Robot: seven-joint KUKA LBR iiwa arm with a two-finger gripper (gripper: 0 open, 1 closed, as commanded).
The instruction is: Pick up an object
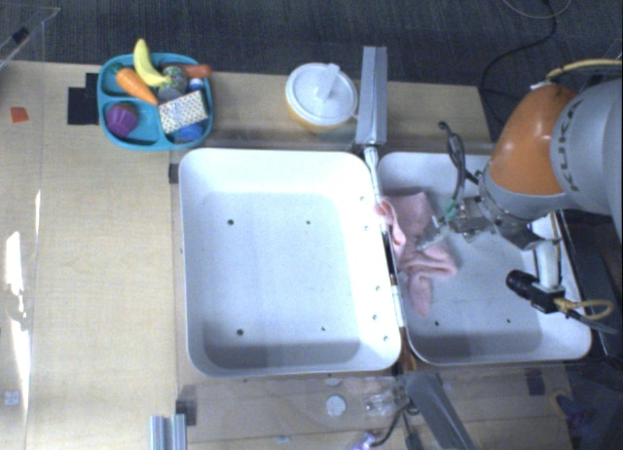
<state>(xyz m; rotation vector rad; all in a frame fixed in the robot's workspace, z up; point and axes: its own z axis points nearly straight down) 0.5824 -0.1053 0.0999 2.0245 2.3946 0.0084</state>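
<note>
— What is near us, in the bins?

— The left bin (282, 263) holds nothing I can see. In the right bin (506, 331), a pink cloth (419, 243) lies crumpled against its left wall.

— And the gripper (440, 227)?

— It is down at the cloth's right edge, touching it. Spread or pinching, I cannot tell.

— Farther back?

— On the bench (88, 273), a white lidded cup (321, 94) and a blue tray (156, 102) with toy food.

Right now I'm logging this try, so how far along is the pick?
Done: the grey arm's gripper has reached the crumpled pink cloth in the right white bin. In hand: closing in on it; a grasp isn't visible. Left: lifting the cloth, which lies on the bin floor.
</note>
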